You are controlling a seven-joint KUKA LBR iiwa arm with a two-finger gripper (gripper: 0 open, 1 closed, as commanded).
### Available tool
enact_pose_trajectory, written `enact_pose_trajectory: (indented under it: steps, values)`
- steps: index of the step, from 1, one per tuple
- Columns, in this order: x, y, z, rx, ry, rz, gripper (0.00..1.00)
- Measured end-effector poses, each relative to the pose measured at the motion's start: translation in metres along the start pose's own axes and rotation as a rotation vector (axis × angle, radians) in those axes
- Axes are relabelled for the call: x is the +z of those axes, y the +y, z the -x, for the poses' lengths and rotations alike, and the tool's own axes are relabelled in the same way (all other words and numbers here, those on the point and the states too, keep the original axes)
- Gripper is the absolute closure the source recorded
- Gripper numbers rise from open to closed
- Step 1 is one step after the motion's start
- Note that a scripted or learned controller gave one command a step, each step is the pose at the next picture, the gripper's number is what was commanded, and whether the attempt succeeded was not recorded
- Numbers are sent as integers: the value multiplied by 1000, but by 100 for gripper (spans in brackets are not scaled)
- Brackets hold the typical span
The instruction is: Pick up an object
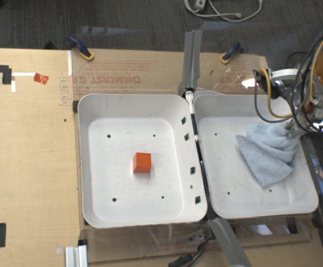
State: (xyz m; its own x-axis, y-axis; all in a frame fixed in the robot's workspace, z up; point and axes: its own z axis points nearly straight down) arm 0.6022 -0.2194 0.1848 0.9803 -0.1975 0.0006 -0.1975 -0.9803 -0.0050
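An orange cube rests near the middle of the left bin. A crumpled grey-blue cloth lies in the right half of the right bin. My gripper hangs at the right bin's right side, down at the cloth's upper right corner. The cloth rises to a peak just under it. The wrist and a bundle of cables hide the contact point.
Yellow and black cables loop off the arm above the right bin's far right corner. A grey divider bar runs between the bins at the back. Two clamps hold the cardboard behind the bins.
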Motion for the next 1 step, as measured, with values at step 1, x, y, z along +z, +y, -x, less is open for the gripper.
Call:
enact_pose_trajectory:
  steps: [1]
  values:
    - [81, 0, 1, -1, -1, 0, 100]
